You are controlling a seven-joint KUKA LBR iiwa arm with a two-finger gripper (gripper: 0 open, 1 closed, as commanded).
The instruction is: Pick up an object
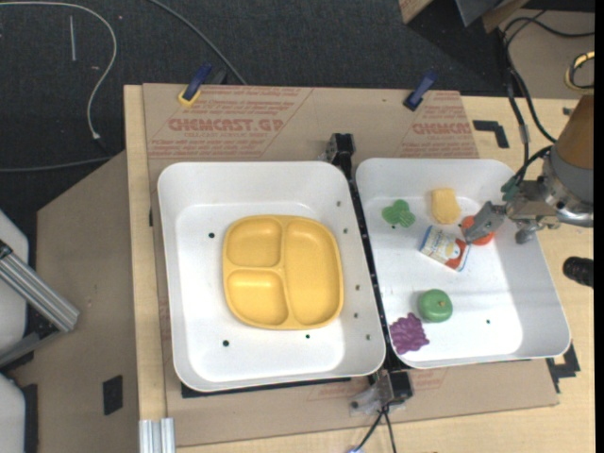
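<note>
- Dark grey carpet (283,26) surrounds a brown cardboard-covered bench (283,121), with a thin white cable (104,55) looping across the carpet at upper left.
- Two shallow white bins sit side by side on the bench: the left bin (179,206) and the right bin (528,319).
- Resting in the middle of the left bin is a yellow plastic plate with three compartments (282,271).
- Near the right bin's far edge lie a small green leafy toy (398,214) and, just beside it, a yellow blocky toy (444,205).
- A white and blue carton with a red end (443,248) lies tilted near that bin's centre.
- Towards the near edge, a round green apple toy (435,305) sits just beside a purple grape cluster toy (408,332), which is at the near left corner.
- Reaching in over the right bin's right edge, the grey arm's gripper (483,225) hangs just beside the carton's red end; whether its fingers are apart or together cannot be made out.
</note>
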